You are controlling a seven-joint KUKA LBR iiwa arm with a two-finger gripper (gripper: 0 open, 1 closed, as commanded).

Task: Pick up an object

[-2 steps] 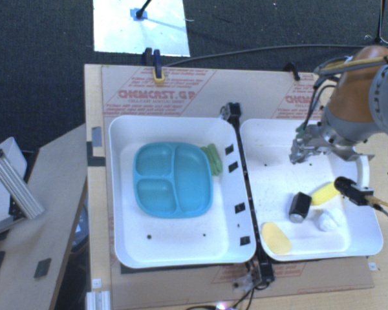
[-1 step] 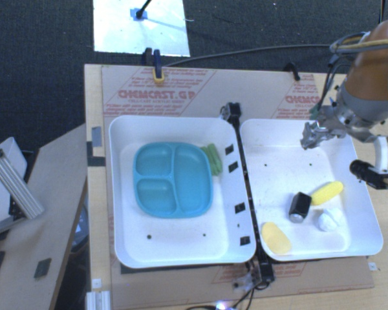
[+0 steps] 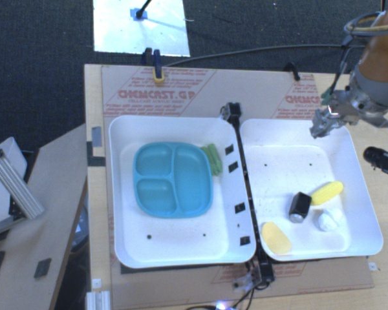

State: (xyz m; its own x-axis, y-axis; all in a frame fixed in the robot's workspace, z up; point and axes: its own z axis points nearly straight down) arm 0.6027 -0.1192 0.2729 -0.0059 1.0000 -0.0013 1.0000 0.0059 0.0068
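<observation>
Camera view, nearest edge first: in the right bin [image 3: 359, 173] I see a pale yellow oval piece [image 3: 276, 237] lying close to the front wall by the divider, and just behind it a small black cylinder [image 3: 300, 206] tilted on its side. A yellow corn-shaped piece [image 3: 326, 192] lies just beside the cylinder's far end; I can't tell whether the two touch. A small white lump [image 3: 327, 221] sits near them, hard to read against the white floor. In the left bin [image 3: 119, 192] a blue divided plate [image 3: 174, 178] lies flat, with a green piece [image 3: 212, 158] tucked against its right rim, partly hidden by it. Farther back, the gripper [image 3: 323, 124] hangs over the far right corner of the right bin, well apart from the objects on the floor. I see nothing between its fingers, and whether they are spread or closed I cannot tell, since they are small and blurred. Its arm [image 3: 378, 57] is cut off by the right edge. Beyond the bins, a blue and yellow clamp [image 3: 156, 66] grips the board's far edge.
</observation>
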